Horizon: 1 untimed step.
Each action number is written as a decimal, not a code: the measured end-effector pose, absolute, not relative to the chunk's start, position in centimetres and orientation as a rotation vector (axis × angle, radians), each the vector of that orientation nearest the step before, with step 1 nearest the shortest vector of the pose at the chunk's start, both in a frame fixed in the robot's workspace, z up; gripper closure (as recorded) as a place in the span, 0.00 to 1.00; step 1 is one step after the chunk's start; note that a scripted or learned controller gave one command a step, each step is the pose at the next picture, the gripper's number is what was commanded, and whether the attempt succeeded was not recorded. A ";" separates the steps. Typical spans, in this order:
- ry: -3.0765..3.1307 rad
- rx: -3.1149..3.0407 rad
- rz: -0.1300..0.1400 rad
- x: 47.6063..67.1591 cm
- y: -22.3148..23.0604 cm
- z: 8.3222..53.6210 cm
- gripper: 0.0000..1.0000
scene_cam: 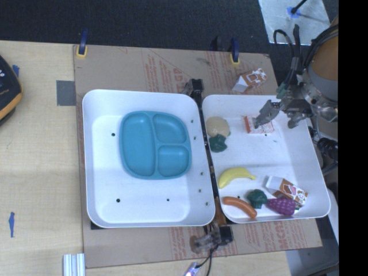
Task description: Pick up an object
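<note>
My gripper (pixel 280 116) hangs over the upper right part of the right bin (pixel 299 154), open, with nothing between its fingers. Its left finger (pixel 265 112) is just above a small red and white carton (pixel 258 126) lying on the bin floor. Also in this bin are a beige round piece (pixel 217 126), a dark green piece (pixel 218 144), a yellow banana (pixel 235 176), a sausage (pixel 239 207), a green broccoli (pixel 257 198), purple grapes (pixel 282 206) and a brown and white box (pixel 286 188).
The left bin (pixel 98 171) holds a blue divided plate (pixel 155 144). Another small carton (pixel 250 80) lies on the cardboard behind the right bin. Clamps sit along the cardboard's far edge. The arm's grey body fills the right side.
</note>
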State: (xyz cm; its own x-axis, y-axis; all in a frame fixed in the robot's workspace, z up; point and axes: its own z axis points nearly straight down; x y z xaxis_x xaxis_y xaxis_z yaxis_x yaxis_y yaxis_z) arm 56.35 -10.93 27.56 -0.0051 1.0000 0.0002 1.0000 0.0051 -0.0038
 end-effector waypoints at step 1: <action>-2.224 -2.215 0.007 57.6 -15.1 19.0 0.00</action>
State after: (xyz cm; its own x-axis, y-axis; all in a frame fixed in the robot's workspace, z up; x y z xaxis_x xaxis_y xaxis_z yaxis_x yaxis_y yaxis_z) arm 57.61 -15.06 19.01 -0.0040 1.0000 -0.0014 1.0000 0.0040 -0.0051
